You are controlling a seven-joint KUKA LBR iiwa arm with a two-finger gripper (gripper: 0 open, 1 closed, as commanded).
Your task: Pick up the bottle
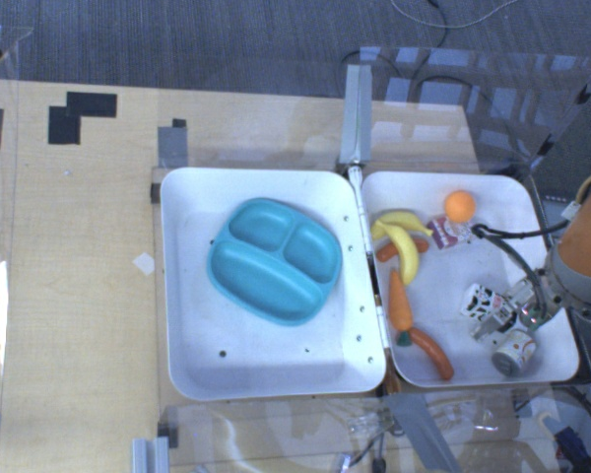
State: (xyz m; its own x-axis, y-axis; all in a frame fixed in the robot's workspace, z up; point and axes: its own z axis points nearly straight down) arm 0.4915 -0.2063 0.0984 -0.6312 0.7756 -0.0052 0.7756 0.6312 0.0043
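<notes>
A small item with a dark red and white label [448, 233], which looks like the bottle, lies at the back of the right bin [532, 200], just below an orange ball [460, 206]. My gripper [502, 329] is low in that bin's front right corner, well apart from the labelled item and to its front right. A white piece with black markings [482, 305] and a grey cylinder [511, 356] sit at the gripper's tip. I cannot tell whether these are parts of it or loose things.
A yellow banana [402, 236], a carrot [401, 306] and a red sausage [434, 354] lie along the right bin's left side. A blue divided plate [274, 260] sits in the left bin [192, 363]. Black cables [512, 246] run from the arm [583, 254] over the right bin.
</notes>
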